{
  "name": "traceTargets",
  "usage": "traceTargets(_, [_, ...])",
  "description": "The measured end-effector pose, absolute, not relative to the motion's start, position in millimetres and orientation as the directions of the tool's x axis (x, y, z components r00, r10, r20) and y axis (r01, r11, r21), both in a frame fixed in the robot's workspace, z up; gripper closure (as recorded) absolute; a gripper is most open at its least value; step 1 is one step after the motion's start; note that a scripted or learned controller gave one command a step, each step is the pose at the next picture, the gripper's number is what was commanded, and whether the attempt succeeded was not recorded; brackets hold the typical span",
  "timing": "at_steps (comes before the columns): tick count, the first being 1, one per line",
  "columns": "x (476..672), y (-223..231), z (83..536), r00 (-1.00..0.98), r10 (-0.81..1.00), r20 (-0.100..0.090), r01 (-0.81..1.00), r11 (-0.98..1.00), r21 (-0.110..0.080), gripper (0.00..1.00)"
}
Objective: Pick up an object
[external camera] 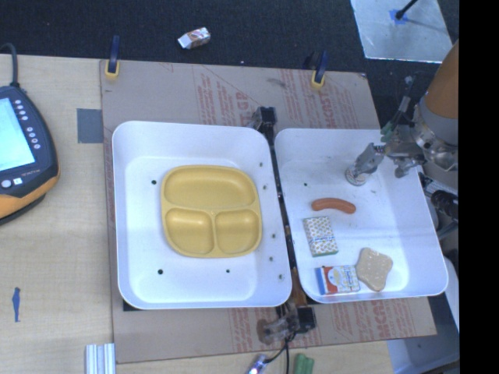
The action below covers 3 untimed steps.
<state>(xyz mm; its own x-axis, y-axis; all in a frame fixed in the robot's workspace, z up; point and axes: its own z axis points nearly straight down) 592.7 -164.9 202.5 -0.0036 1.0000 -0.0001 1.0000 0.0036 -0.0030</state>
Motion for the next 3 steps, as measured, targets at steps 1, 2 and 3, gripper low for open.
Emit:
traceTargets(1, [571.8,-114,110,-0.006,1.0,-0.001,1.0,0.006,-0.005,0.0])
traceTargets(2, [584.3,-103,92,-0.007,1.0,-0.002,1.0,0.007,-0.002,0.0])
traceTargets(3, [584.5,-105,102,-0.008,1.0,-0.004,1.0,0.008,-0.001,1.0])
